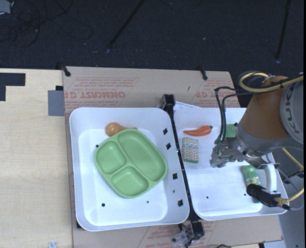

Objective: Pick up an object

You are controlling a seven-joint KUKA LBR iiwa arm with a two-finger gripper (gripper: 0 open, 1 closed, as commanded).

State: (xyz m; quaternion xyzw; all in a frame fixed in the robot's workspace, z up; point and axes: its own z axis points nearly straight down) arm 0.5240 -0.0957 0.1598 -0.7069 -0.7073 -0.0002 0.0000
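While the arm (269,119) leans in from the right, its grey bulk and orange band hang over the right bin (214,203), covering much of that bin's far right corner. The left bin (85,190) sits just beside it, the two touching along a dark central divider. Inside the left bin a green divided plate (130,162) lies at a slant, with a small orange object (113,128) tucked against its upper-left rim.

The right bin holds the smaller pieces. A patterned rectangular packet (190,150) lies near the divider, and just above it rests an orange-red carrot-like piece (197,131). Near the bin's right side a little green object (250,175) lies close to a black fitting at the rim.

The gripper (220,157) hangs low over the bin floor between the packet and the green object, nearer the packet but apart from it. From where I stand I cannot tell whether it is spread or closed, and nothing visibly sits in it.

The pick looks not yet made. To my eye the packet is the closest candidate: it lies flat, so the tool would do well to centre over it, line up across its narrow side and drop straight down before closing. A flat packet may slip, and the carrot-like piece beside it could get nudged.
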